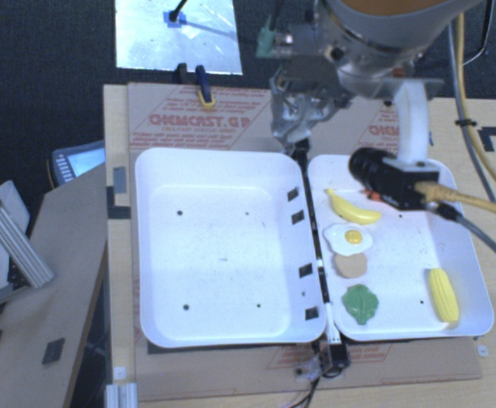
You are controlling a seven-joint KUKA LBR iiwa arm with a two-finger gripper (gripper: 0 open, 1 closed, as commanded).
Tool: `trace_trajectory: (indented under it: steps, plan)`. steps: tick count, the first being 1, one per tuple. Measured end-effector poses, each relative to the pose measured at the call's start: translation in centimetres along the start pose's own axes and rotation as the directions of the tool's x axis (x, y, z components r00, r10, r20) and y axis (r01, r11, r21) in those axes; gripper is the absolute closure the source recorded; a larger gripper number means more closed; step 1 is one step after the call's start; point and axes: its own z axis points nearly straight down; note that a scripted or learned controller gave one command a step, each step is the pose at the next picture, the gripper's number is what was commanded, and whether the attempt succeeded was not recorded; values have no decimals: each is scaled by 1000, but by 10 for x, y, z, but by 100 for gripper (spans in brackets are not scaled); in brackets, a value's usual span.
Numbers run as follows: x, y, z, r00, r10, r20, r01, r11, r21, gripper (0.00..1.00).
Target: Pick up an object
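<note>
My gripper [295, 139]: above the far rim where the two bins meet; whether open or closed, I cannot tell. Nothing seen held.

Right bin [469, 253], near its left wall: banana [355, 208], egg [349, 240], cookie [350, 265], lettuce [361, 303]. Corn [443, 295] by the right edge.

Advice: descend over one piece, clear of walls.

Board [198, 119] lettering: "CHEMCAST".

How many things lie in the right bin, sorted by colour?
Yellow: 2, the banana and the corn
White with a yellow middle: 1, the egg
Tan: 1, the disc
Green: 1, the leaf
Total: 5
</note>
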Motion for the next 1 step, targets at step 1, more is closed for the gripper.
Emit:
trace_trajectory:
  steps: [1]
  plan:
    - [0, 0, -11, 1000, -4, -1, 4, 1000, -2, 100]
